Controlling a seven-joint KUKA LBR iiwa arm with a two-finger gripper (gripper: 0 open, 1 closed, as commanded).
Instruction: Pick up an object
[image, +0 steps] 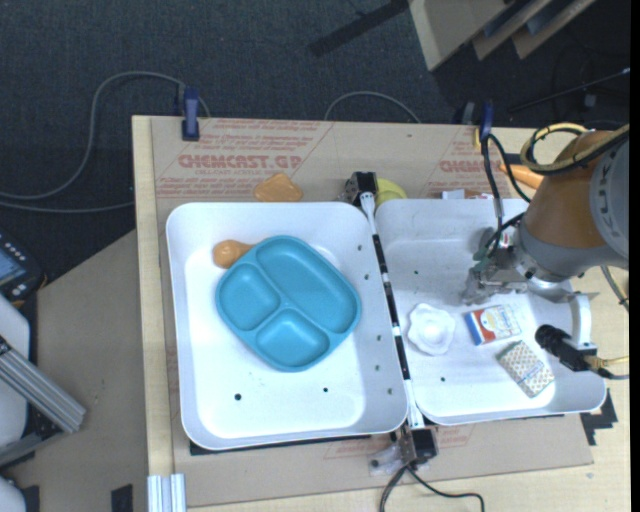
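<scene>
The gripper (487, 280) is low in the right bin (440, 230), near its back half; whether it is spread or pressed together I cannot tell, since the wrist and its orange band hide the tips from above. Nothing is visibly held.

Just in front of it lies a small card (493, 324) with red and blue print. To the card's left sits a white cup (431, 329), and to its right, near the bin's front corner, a patterned packet (526, 367). All three are apart from the gripper.

The likely failure is closing on bare bin floor, since the gripper seems to sit behind the card rather than over it. The card and packet lie flat, so the tips may slide across them. The cup looks light and could tip or skate away.

In the left bin (200, 380) a blue tray (288, 300) and an orange piece (231, 252) lie well apart.
</scene>
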